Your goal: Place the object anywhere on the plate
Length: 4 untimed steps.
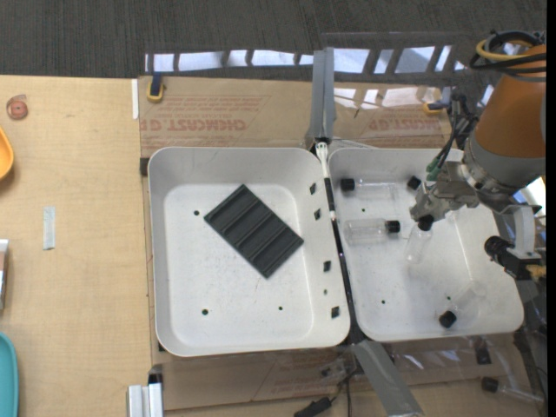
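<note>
Vial (418, 244), clear with a black cap (425, 223), lies in the right bin (391, 278) directly beneath the end effector (427, 205). Its cap is right at the tip and its glass body trails toward the camera. Whether the end effector touches or clamps this vial cannot be told, and whether it is apart or together cannot be told either.

A second vial (369, 229) lies just to the camera's left of the end effector, its black cap pointing toward the tip. A third vial (365, 183) lies farther left and toward the back of the bin, near the dividing rim. A loose-looking black cap (414, 182) sits just behind the end effector. A fourth vial (460, 307) rests well in front of it, near the bin's front edge.

The plate (254, 230), a dark ribbed rectangle turned at an angle, lies in the left bin (161, 259), well apart from the end effector and across the rim between the bins. It carries nothing.

The arm (512, 124), with its orange band, comes in from the camera's right, above the right bin. Both bins sit on brown cardboard (226, 115), beside the pale wooden table (69, 233).
</note>
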Tool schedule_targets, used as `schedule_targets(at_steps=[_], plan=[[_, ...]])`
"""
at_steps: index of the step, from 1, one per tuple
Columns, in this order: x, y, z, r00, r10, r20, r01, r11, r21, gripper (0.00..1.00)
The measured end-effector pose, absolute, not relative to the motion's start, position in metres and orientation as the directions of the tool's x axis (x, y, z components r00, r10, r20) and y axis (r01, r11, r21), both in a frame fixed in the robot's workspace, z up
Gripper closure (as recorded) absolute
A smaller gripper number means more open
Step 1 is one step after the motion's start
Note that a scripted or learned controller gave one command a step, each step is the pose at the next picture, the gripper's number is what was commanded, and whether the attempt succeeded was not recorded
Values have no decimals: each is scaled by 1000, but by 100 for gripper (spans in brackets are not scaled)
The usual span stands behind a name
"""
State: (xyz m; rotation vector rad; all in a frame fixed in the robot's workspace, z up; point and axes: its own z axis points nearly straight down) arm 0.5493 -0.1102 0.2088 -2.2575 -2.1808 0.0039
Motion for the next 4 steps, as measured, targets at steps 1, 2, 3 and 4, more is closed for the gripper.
schedule_targets(at_steps=[1, 2, 3, 4], plan=[[607, -62, 199, -192, 981, -1, 981, 192, -2, 100], [658, -56, 191, 295, 956, -3, 956, -295, -2, 100], [658, -17, 190, 890, 457, -5, 457, -890, 0, 100], [612, 51, 190, 721, 692, -5, 692, -721, -3, 100]])
